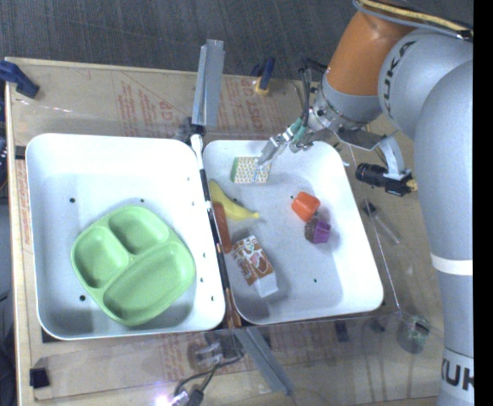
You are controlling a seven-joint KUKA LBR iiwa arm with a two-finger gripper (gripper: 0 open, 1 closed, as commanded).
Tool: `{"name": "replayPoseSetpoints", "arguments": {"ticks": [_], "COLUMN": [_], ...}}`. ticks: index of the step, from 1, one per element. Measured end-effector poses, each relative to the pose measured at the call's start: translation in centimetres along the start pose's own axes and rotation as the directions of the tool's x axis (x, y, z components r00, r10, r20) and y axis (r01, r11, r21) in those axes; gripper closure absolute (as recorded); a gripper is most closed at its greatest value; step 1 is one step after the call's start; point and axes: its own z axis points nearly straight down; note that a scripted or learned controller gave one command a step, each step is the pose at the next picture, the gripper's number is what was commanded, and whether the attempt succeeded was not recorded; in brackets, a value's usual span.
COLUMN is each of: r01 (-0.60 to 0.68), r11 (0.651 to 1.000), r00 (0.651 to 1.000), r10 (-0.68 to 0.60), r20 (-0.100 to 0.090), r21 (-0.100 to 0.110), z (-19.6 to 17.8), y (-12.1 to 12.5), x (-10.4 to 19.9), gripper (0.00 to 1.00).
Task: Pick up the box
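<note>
Arm (424,100) comes in from the right, elbow bent, orange band up top near the wrist. The gripper (267,161) angles down and to the left, its 2 thin fingers (273,150) close together at the tips.

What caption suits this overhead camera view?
Gripper touching a small box in the right bin.

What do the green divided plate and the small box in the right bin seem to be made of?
The green divided plate looks like moulded plastic: one even colour, rounded compartment walls, a soft sheen. The box seems to be printed cardboard or carton: flat faces, sharp edges and coloured print on top, though the finish is too small to judge.
</note>
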Motion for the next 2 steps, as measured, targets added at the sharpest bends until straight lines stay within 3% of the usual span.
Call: {"name": "replayPoseSetpoints", "arguments": {"ticks": [1, 2], "r01": [0.031, 0.146], "r11": [1.000, 0.989], "r00": [1.000, 0.989], "r10": [-0.031, -0.146], "r20": [0.004, -0.003], "r21": [0.001, 0.002], "z": [11.0, 6.0], "y": [1.2, -3.9], "x": [2.7, 2.8], "gripper": [0.00, 0.00]}}
